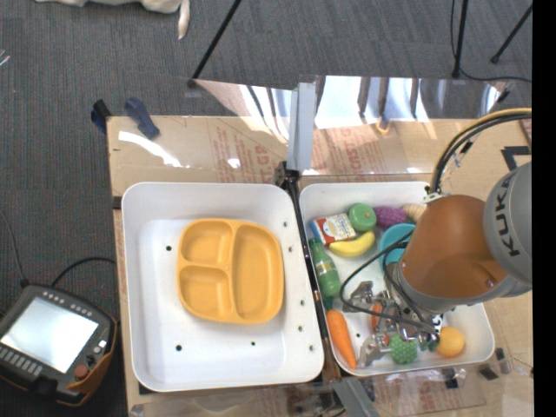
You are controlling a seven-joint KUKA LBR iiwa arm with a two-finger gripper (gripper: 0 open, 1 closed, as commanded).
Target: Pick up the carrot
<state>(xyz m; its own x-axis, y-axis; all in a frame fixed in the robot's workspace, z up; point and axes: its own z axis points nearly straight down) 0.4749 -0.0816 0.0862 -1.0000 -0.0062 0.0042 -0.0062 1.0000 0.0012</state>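
Pincer (389,327) low in the right bin (483,351), amid its cables and metal parts. Whether it is released or clenched I cannot tell from here.

Carrot (341,338) lies at about nine o'clock from the pincer, near but apart, along the bin's left wall. Long, tapered, smooth orange.

Risks, as I judge them:
- Carrot hugs the wall; one side may have no room, so a grab could slip off its slick taper.
- Green knobbly ball (402,348) sits just under the pincer at six o'clock; easily caught by mistake.
- Green bottle (327,270) at eleven o'clock nearly touches the carrot's top and could be knocked.

Further out: glossy banana (354,245) at twelve, small orange ball (450,342) at three. Left bin holds a matte yellow divided plate (231,270).
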